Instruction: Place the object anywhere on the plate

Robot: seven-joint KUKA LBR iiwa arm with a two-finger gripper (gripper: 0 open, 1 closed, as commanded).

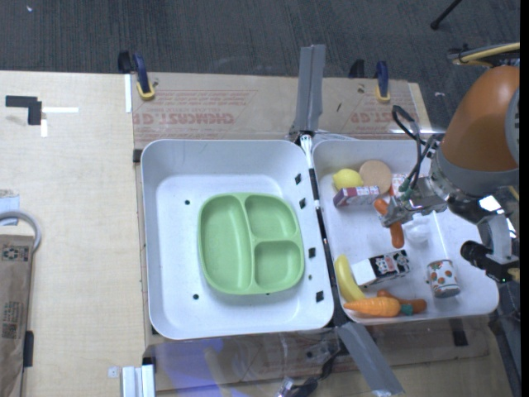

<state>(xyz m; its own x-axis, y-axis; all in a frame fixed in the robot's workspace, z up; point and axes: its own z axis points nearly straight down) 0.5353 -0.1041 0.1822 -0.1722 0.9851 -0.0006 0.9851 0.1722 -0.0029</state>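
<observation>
Hand reaching into the crowded right bin, plate waiting in the left

The small orange sausage (397,235) is lying in the right bin (463,304), just under the hand (402,209); I cannot tell the hand's state. The purple carton (357,195) and cow-print box (380,267) are sitting near, risking a bumped or wrong pick. The green plate (250,243) is waiting in the left bin (165,246).
</observation>
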